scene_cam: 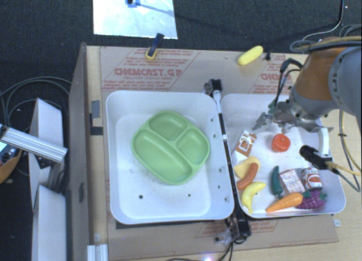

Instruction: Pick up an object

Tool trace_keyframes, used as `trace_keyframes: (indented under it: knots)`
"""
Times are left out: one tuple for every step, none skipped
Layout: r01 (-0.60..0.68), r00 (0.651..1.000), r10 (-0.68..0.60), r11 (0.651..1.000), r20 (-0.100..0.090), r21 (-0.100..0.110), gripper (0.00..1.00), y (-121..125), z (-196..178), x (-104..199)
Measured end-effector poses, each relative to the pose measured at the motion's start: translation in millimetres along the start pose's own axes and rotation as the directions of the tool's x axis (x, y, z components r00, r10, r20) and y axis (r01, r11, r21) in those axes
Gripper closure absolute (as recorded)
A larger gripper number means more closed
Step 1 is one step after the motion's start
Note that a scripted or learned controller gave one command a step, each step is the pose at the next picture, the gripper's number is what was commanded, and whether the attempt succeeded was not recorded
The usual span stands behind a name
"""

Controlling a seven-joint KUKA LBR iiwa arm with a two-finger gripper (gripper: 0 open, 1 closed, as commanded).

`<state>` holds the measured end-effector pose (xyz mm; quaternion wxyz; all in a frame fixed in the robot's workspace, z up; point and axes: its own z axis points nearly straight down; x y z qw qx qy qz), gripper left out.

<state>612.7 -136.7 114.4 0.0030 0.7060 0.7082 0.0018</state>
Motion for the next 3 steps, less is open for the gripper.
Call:
trace_keyframes:
  knots:
    - [-0.003,1.0,0.003,1.0,0.0,0.003,0.0,-15.8,29.3,-22.8]
    - [-0.001,1.0,0.001,1.0,-0.001,0.0,1.0,-14.4,18.1,-21.4]
    - [-0.001,1.0,0.001,1.0,-0.001,0.0,0.0,-14.5,18.3,-21.3]
